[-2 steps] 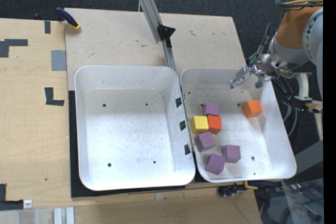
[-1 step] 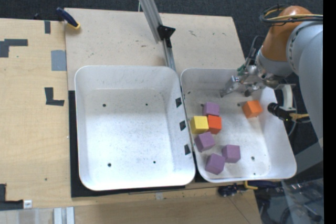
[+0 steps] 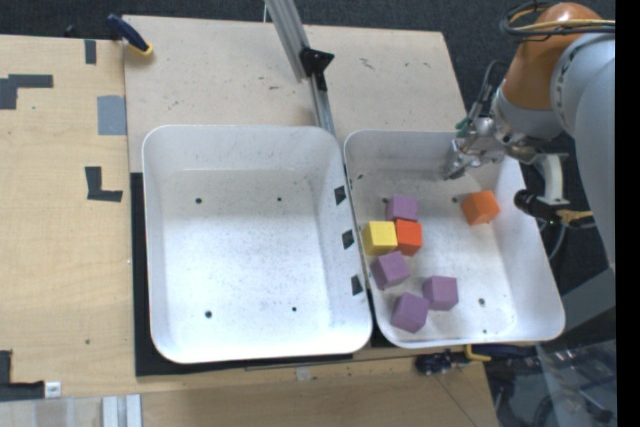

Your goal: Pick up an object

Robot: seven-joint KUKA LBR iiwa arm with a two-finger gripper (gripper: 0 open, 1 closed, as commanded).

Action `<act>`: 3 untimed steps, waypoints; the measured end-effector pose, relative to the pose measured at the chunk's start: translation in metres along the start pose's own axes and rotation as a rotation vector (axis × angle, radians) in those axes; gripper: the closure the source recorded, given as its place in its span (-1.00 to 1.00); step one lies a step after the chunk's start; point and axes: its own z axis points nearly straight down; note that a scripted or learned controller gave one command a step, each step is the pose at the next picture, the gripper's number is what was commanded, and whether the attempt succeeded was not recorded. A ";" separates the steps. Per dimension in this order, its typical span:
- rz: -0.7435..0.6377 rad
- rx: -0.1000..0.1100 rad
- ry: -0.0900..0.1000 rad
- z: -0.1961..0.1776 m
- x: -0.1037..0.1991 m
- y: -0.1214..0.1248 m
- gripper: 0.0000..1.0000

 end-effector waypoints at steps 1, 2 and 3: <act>0.002 -0.007 0.000 -0.064 0.000 0.000 1.00; 0.002 -0.006 0.000 -0.109 0.005 -0.001 1.00; 0.001 -0.008 0.000 -0.166 0.016 0.000 1.00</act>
